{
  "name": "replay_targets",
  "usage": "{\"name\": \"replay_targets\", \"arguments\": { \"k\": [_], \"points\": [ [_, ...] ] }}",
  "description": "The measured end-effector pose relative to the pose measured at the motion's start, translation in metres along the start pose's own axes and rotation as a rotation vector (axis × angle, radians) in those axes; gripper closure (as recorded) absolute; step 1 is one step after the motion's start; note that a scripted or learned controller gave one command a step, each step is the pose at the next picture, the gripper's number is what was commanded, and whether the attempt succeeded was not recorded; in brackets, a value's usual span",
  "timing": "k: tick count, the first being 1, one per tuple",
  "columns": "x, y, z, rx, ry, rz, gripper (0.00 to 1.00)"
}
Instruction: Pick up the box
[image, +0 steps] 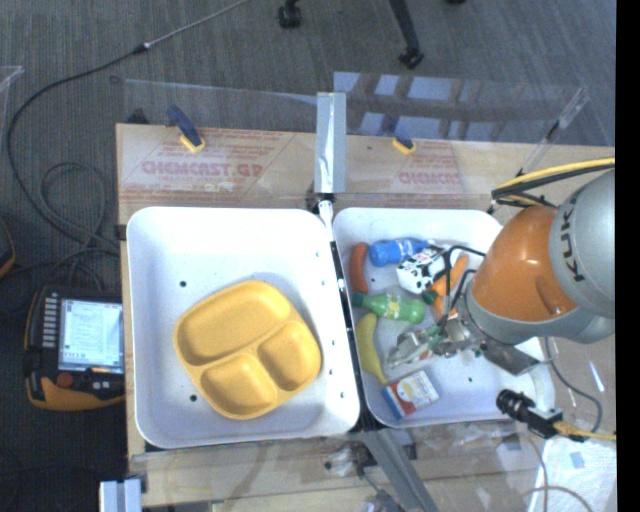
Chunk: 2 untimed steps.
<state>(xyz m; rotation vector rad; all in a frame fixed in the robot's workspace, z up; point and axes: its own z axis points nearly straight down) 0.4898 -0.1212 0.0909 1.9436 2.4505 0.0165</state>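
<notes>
Bench, two shallow white bins: left bin (150, 300) holds yellow three-compartment plastic tray (248, 347). Right bin (470, 400): small red-and-white cardboard box (412, 391) lying free; gripper (418, 345) just above it, grip state indiscernible.

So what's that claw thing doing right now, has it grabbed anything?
Gripper: cannot be told. It is low in the right bin, just above the box and beside the banana; nothing visibly sits between its tips.

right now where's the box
In the camera view the box lies near the front edge of the right bin, just below the yellow banana and below the gripper.
</notes>
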Motion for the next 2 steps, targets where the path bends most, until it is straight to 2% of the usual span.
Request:
{"name": "replay_targets", "arguments": {
  "k": [1,2],
  "points": [
    [0.002,0.001,-0.008,-0.001,0.005,-0.001,1.0],
    [0.056,0.088,-0.091,0.018,0.007,-0.114,1.0]
  ]
}}
